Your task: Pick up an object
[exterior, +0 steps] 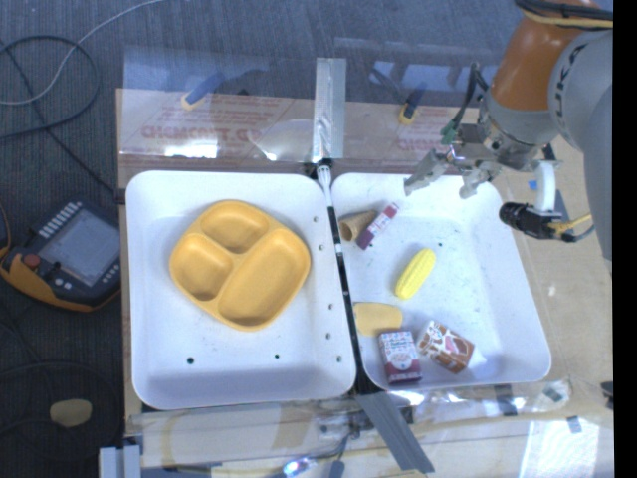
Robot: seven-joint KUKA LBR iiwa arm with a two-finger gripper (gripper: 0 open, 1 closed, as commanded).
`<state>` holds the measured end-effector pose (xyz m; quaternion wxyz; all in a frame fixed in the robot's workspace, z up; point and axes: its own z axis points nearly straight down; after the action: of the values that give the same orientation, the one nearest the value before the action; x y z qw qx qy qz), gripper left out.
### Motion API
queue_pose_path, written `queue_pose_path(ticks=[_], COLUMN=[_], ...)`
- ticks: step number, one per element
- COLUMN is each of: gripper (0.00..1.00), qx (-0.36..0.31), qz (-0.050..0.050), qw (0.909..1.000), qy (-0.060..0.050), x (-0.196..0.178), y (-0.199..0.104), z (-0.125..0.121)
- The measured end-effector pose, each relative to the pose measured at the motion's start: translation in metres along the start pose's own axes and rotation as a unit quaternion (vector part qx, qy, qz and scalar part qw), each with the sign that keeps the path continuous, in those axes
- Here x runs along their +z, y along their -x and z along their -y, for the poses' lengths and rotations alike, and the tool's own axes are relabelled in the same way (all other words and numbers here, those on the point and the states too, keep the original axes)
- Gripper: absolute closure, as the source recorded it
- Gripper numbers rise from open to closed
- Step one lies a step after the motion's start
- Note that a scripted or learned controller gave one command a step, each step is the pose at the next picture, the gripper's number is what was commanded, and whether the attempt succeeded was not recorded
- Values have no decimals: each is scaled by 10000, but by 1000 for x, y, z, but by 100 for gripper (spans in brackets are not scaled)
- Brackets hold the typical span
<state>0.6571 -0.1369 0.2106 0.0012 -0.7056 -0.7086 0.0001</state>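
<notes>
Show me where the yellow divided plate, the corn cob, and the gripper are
yellow divided plate (239, 263): camera view, on the ridge where its three compartments meet.
corn cob (414, 272): camera view, middle of the cob.
gripper (446, 176): camera view, midway between its two spread fingertips.

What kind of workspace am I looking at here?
Most likely a robot-picking test bench in a lab: two white bins side by side hold toy food such as a yellow corn cob and a divided yellow plate, and a teach pendant lies on the carpet nearby.
</notes>
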Motion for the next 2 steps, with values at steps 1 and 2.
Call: queue_pose_path(ticks=[1,2], gripper=[0,0], qx=[772,447], qz=[-6,24], qw=[9970,9990], qy=[7,80], x=[119,120], y=[21,26], z=[73,127])
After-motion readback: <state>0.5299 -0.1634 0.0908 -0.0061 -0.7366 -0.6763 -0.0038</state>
